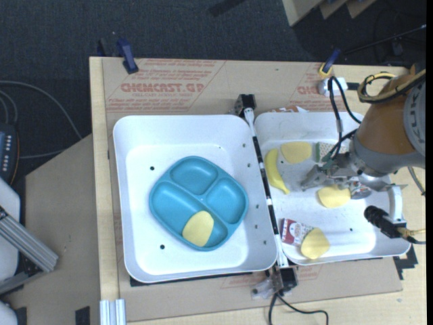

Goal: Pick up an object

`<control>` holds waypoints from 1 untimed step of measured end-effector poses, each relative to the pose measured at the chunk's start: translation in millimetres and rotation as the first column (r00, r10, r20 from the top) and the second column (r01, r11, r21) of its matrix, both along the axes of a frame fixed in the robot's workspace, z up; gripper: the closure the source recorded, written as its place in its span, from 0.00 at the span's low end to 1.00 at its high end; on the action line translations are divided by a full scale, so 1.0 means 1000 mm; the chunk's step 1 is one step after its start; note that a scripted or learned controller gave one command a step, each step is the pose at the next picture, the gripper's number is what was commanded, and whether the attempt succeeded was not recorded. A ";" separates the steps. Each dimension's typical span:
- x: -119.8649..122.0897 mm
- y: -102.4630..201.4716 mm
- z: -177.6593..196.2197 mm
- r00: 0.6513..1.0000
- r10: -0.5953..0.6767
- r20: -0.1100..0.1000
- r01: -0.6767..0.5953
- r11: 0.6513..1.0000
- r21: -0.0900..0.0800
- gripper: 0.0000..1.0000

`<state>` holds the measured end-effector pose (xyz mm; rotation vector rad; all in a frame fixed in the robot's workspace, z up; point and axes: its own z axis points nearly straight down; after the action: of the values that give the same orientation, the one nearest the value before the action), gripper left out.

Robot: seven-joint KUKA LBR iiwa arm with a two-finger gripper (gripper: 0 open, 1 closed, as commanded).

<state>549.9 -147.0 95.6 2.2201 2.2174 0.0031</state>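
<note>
Gripper (pixel 323 173) low in right bin (pixel 298 122), finger spread and any hold impossible to tell; yellow piece (pixel 333 197) just toward near rim, banana (pixel 273 170) just left, long axis running near-to-far.

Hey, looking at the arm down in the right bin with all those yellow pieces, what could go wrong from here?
1. The gripper sits among several close things: a banana, a yellow piece behind it and another yellow piece beside it. It may nudge or catch the wrong one.
2. The pieces look smooth and rounded, so a pinch might slip off.
3. The banana lies against the right bin's left wall, which could block a finger.
</note>
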 end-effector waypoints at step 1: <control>-0.015 -0.006 -0.010 1.000 0.001 -0.001 -0.001 1.000 0.001 0.00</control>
<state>535.1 -153.1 85.9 2.2197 2.2203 0.0030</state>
